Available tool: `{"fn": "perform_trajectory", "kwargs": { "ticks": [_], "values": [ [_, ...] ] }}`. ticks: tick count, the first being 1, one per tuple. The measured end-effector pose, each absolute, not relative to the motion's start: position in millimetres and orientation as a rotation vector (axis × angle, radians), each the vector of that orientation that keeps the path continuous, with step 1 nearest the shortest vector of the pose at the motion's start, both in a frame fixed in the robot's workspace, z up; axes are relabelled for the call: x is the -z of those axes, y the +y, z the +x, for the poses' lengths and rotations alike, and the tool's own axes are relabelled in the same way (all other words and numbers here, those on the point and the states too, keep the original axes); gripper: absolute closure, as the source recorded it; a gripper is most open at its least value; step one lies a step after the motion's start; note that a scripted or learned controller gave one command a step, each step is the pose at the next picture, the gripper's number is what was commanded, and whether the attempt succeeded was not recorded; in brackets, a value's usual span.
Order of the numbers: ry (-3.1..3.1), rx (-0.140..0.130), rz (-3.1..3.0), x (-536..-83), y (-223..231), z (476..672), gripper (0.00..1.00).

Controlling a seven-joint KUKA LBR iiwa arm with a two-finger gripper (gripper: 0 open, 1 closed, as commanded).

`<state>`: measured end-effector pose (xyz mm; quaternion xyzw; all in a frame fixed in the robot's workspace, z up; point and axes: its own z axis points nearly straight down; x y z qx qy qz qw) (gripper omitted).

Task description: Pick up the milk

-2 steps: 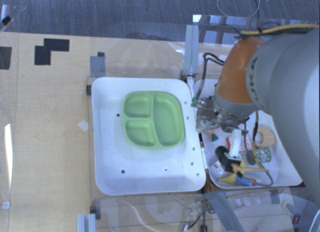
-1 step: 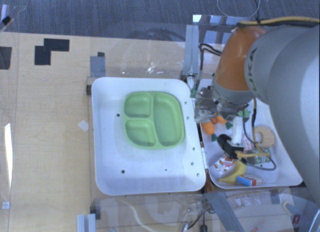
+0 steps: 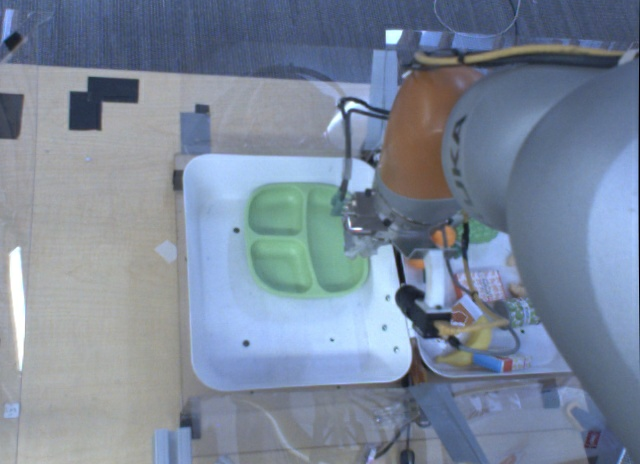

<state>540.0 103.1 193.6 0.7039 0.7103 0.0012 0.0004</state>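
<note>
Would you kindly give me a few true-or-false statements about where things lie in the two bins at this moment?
1. A green divided tray lies in the left bin. True.
2. The tray's compartments hold food. False: they look bare.
3. The small items are crowded in the right bin. True.
4. The gripper is above the bench outside both bins. False: it is over the tray's right edge.
5. The arm's orange band sits above the wrist. True.
</note>
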Motion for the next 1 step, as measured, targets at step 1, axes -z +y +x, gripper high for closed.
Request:
{"fn": "perform_trajectory", "kwargs": {
  "ticks": [1],
  "values": [
    [2.531, -0.006, 1.858, -159.7, 156.8, 510.0, 1.00]
  ]
}}
